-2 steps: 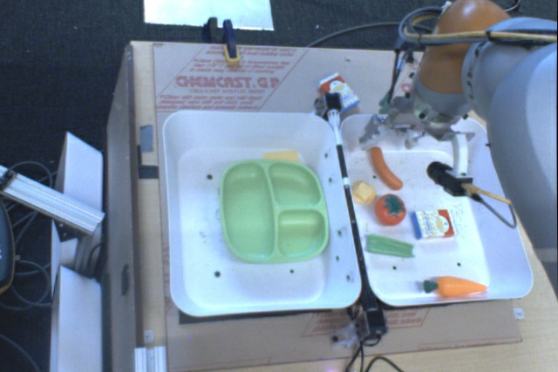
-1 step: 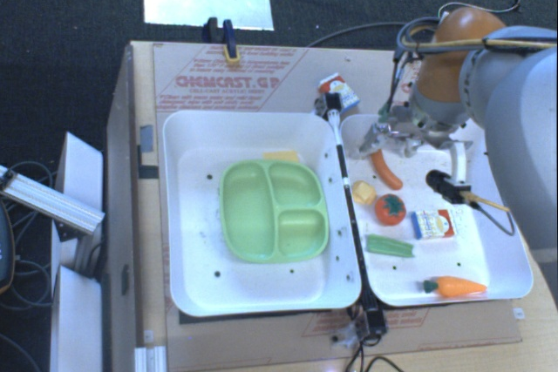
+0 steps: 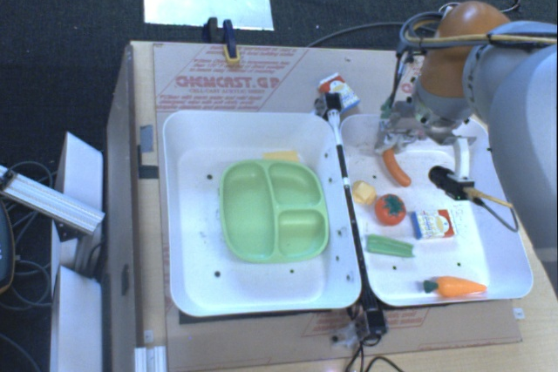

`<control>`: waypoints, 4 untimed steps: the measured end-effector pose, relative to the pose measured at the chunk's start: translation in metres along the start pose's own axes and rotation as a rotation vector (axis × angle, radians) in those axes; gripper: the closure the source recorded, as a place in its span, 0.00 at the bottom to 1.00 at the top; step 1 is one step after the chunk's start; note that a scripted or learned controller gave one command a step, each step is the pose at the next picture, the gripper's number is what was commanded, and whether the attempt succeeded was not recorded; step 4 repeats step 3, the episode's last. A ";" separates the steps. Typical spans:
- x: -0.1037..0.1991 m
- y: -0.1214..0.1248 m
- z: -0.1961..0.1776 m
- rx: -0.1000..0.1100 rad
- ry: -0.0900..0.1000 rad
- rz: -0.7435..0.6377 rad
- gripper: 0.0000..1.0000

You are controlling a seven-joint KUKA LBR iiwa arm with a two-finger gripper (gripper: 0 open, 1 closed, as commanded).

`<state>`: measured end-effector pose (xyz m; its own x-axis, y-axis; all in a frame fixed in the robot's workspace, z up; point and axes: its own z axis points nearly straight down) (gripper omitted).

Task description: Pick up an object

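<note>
Gripper point(image 3: 394, 135) low at far left corner of right bin point(image 3: 514, 261); I judge it reaching for a pick. Sausage point(image 3: 397, 168) lies just near of it, likely target. Beyond that, toward near side: tomato point(image 3: 390, 208), juice carton point(image 3: 433, 224), green bean point(image 3: 390, 246), carrot point(image 3: 453, 286). Left bin point(image 3: 187, 213) holds green divided tray point(image 3: 273, 210), well apart.
</note>
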<state>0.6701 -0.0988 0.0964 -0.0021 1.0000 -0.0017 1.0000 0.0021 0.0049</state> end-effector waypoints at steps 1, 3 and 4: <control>0.023 -0.042 -0.089 0.001 0.002 -0.001 1.00; 0.068 -0.130 -0.164 0.003 0.002 -0.003 1.00; 0.068 -0.130 -0.164 0.003 0.002 -0.003 1.00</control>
